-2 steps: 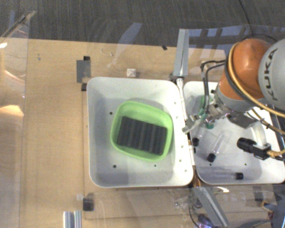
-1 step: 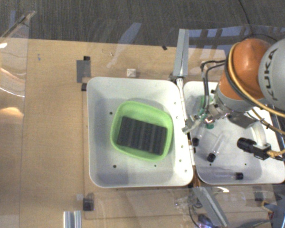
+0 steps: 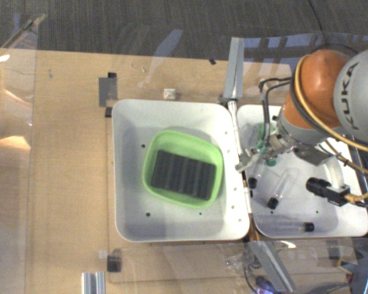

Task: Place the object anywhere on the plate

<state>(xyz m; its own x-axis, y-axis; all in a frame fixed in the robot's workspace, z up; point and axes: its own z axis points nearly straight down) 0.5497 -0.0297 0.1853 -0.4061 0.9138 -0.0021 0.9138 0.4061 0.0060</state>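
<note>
A green plate [image 3: 183, 173] with a dark ridged centre lies in the left white bin [image 3: 129, 219]. Over the left side of the right bin [image 3: 349, 228], my gripper [image 3: 257, 155] hangs close to the divider between the bins. A small teal part shows at its tip. Below it, on the right bin's floor, lie clear tube-like objects with black caps: one [image 3: 276, 195] just under the gripper, another [image 3: 292, 226] near the front wall, and a third [image 3: 253, 180] by the divider. Whether anything is held cannot be made out.
A black fitting with cables [image 3: 327, 188] hangs from the arm over the right bin. A grey metal bar [image 3: 234, 69] stands behind the divider. Black brackets [image 3: 109, 89] sit at the left bin's corners on the wooden bench.
</note>
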